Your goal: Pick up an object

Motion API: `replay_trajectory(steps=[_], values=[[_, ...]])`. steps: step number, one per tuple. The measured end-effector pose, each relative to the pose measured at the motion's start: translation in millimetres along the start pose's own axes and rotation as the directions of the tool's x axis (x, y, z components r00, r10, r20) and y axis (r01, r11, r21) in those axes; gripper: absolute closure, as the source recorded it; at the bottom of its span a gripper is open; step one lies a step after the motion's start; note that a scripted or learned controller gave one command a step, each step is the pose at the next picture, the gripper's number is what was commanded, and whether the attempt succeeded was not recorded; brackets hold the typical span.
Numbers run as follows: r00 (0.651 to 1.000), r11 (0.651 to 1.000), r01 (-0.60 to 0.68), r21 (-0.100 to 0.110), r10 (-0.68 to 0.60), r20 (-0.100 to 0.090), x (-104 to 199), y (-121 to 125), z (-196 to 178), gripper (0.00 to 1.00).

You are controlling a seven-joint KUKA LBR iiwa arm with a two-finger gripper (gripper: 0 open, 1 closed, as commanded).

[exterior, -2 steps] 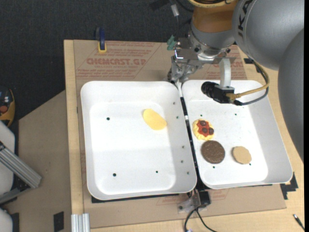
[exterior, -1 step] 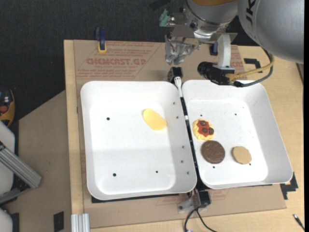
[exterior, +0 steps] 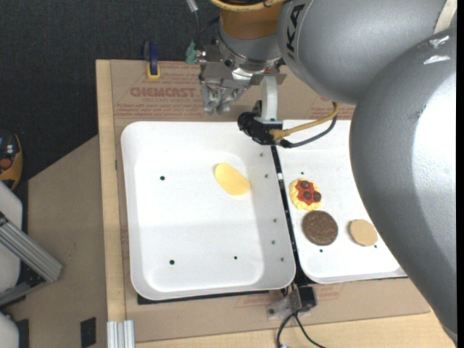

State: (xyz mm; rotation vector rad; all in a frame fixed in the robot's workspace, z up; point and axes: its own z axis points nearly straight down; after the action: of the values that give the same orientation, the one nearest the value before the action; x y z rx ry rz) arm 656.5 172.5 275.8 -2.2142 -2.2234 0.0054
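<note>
A pale yellow oval piece lies flat in the left white bin, toward its upper middle. My gripper hangs above the brown board just past the left bin's far rim, up and a little left of the yellow piece. Nothing shows between its fingers. In the right bin lie a small yellow round with red and dark toppings, a dark brown disc and a tan disc.
The big grey arm covers the upper right and much of the right bin. A black cable and connector hang over the divider between the bins. A blue and yellow clamp sits on the board's far edge.
</note>
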Motion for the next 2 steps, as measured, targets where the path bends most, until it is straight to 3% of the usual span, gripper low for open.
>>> replay_trajectory(steps=[1,2], values=[[1.0,1.0,0.001,-0.014,-0.001,-0.004,35.9,-1.3,-73.4,1.0],[1.0,1.0,-0.003,0.002,0.003,0.002,52.4,9.5,-8.0,1.0]])
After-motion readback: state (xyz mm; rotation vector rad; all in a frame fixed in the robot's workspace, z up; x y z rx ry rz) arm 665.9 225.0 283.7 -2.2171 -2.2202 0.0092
